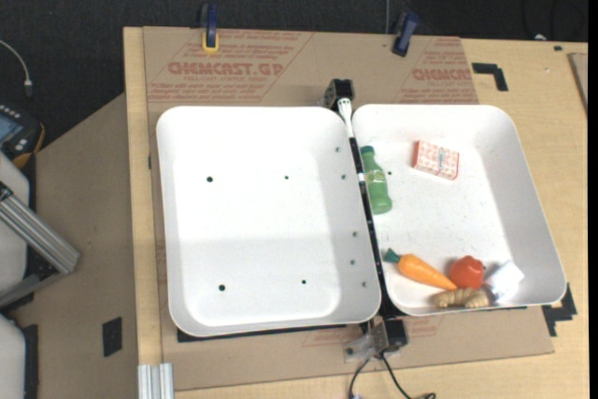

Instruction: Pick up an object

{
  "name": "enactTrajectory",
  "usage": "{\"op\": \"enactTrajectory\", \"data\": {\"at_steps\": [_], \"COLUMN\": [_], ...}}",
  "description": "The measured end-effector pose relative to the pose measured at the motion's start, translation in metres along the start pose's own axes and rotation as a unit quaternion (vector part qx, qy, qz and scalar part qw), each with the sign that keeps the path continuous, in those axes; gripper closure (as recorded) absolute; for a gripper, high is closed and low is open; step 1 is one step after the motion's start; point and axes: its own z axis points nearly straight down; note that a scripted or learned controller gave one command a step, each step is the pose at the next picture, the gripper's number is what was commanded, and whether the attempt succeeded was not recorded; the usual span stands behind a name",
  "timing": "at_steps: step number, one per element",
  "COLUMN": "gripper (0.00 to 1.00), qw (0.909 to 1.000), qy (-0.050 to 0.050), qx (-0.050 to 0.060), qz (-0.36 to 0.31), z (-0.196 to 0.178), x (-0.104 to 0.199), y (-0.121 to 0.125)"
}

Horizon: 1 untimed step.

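One fixed camera above the bench [280, 61], looking down at a slant, far enough off to frame both bins — left bin [177, 201], right bin [523, 201] — whole, side by side.

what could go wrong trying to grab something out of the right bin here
The green bottle lies right against the wall between the bins, so a hand coming down there may strike the wall instead of closing around it. The carrot, red tomato and ginger root crowd the right bin's near corner, so a grasp might catch two things or knock one aside.
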Motion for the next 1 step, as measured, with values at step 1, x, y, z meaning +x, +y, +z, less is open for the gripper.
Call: {"op": "enactTrajectory", "data": {"at_steps": [1], "gripper": [1.00], "qw": [1.0000], "qy": [0.000], "qx": [-0.002], "qz": [0.000], "z": [-0.0106], "x": [0.0003], "y": [0.0006]}}
